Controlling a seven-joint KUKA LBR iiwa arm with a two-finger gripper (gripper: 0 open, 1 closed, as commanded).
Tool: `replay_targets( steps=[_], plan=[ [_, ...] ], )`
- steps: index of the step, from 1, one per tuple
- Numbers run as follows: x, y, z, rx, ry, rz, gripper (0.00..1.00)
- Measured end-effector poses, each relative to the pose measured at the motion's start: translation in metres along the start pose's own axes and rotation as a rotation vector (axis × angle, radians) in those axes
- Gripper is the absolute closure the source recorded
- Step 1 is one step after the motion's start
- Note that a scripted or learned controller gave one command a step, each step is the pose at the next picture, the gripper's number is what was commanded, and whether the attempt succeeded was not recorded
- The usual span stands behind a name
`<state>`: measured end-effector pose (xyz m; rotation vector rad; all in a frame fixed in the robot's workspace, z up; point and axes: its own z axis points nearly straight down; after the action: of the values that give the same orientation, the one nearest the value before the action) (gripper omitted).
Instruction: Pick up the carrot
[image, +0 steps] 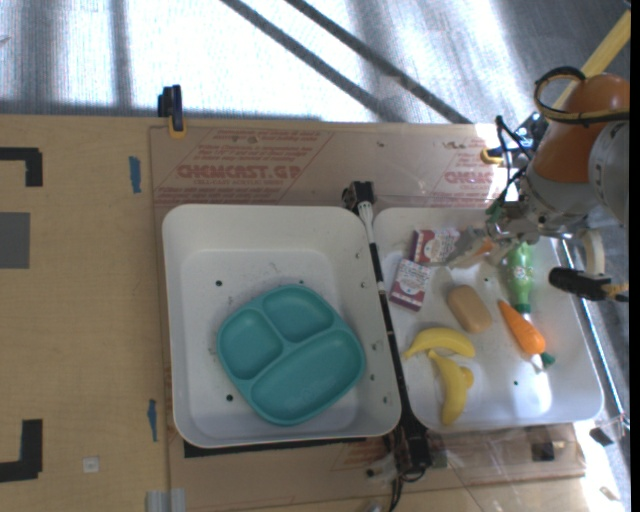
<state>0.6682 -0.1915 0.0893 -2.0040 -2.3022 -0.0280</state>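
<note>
The carrot (523, 328), orange with a small green tip at its lower end, lies slantwise in the right bin (575, 400), near that bin's right wall. My gripper (487, 243) hangs over the bin's far part, up and to the left of the carrot and well apart from it. It sits close to a green bottle (520, 272) and a small packet (432, 244). Nothing of the carrot is covered.
Also in the right bin are a tan oval piece (469, 308), two bananas (441, 344) (456, 387) and a red-and-white box (410, 283). The left bin (190, 300) holds a teal divided plate (290, 352). A black bar (588, 285) juts in at the right.
</note>
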Motion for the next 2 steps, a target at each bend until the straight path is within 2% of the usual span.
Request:
replay_targets(
  steps=[1, 2],
  plan=[
    [0.017, -0.071, 0.005, -0.047, -0.059, -0.042, 0.00],
    [0.019, -0.141, 0.006, -0.059, -0.025, 0.067, 0.00]
  ],
)
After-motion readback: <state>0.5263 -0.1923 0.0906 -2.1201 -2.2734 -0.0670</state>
